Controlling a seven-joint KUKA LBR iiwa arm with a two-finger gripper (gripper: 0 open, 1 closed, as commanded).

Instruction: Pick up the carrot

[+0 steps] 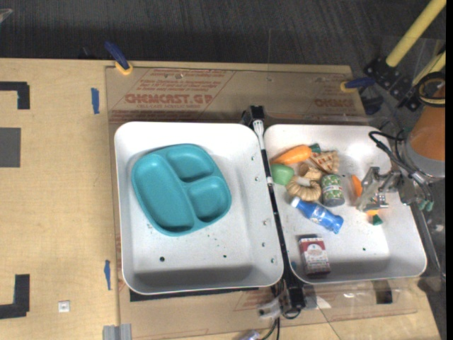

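Jaws [371, 198] hang well right of the carrot [291, 154].

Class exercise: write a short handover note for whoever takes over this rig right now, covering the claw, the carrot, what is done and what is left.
Claw: low over the right side of the right bin; nothing visibly held.
Carrot: lying at the upper left of the right bin, beside a green item, in a cluster with a blue bottle and a can. It sits apart from the claw.
Done: no pickup yet.
Left: move the claw across to the carrot, grasp it, lift it.
The left bin holds a teal divided tray.
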